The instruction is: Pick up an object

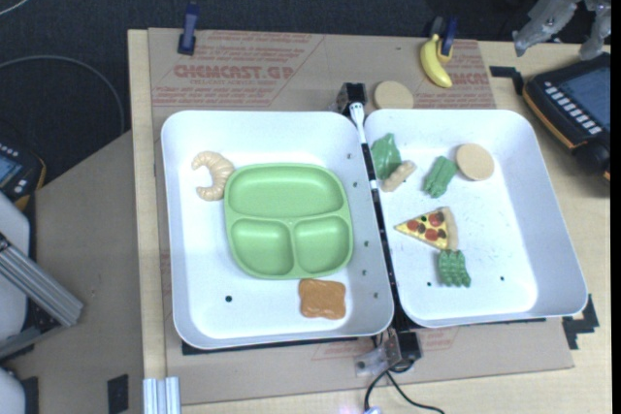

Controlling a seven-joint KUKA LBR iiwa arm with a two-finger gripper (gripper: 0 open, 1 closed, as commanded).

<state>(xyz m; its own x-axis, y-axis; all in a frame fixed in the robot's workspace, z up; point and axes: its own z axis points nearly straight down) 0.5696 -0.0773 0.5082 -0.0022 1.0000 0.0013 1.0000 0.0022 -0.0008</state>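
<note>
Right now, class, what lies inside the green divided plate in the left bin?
All three compartments of the green divided plate look bare. The croissant and toast lie outside it. Whatever is under the plate is covered.

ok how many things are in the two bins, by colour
green: 4, the divided plate and three veg pieces
tan or brown: 4, croissant, toast, small piece, round cookie
red and yellow: 1, pizza slice
total: 9
</note>
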